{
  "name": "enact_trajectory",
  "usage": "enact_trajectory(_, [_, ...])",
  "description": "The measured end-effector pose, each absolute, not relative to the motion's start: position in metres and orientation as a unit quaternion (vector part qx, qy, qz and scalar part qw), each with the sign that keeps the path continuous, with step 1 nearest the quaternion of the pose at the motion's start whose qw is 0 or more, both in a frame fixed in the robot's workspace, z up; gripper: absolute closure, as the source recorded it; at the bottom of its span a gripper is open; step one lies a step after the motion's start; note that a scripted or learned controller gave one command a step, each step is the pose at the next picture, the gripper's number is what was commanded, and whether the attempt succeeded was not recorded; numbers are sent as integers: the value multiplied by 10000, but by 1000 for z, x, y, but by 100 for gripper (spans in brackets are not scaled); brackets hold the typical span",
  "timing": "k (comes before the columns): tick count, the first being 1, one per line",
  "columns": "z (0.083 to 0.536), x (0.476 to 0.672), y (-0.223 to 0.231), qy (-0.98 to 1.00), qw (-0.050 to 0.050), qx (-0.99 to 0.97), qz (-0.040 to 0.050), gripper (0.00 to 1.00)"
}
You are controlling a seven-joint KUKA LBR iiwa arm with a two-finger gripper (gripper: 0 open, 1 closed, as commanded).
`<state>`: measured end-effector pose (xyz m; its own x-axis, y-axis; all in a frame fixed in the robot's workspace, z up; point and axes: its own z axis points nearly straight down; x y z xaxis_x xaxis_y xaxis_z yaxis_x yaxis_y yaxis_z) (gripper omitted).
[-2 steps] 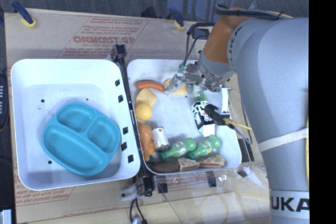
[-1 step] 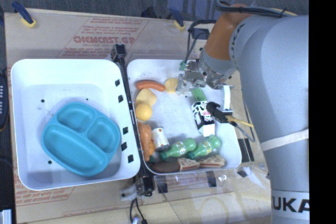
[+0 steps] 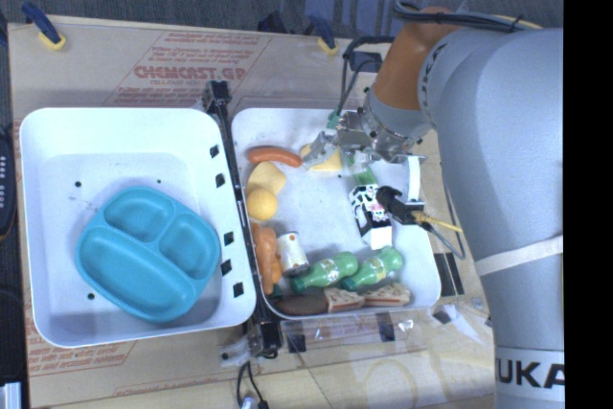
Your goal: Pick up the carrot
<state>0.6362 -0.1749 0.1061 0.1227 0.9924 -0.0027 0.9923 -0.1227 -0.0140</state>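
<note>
Along the right bin's left wall the carrot (image 3: pixel 264 254) was noted lying ungrasped, while the claw (image 3: pixel 347 137), its state not discernible, was positioned well apart near the far wall.

We see the carrot (image 3: pixel 264 256) as a long orange piece lying flat in the right bin (image 3: pixel 421 256), tight against its nine o'clock wall. It runs from twelve o'clock to six o'clock, just below a yellow lemon (image 3: pixel 261 204), with a small can (image 3: pixel 291 254) touching its three o'clock side.
</note>
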Motion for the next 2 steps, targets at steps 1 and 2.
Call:
enact_trajectory(1, [93, 658, -197, -6043, 3, -7968, 27, 0])
enact_trajectory(2, [91, 607, -129, -6510, 46, -7591, 25, 0])
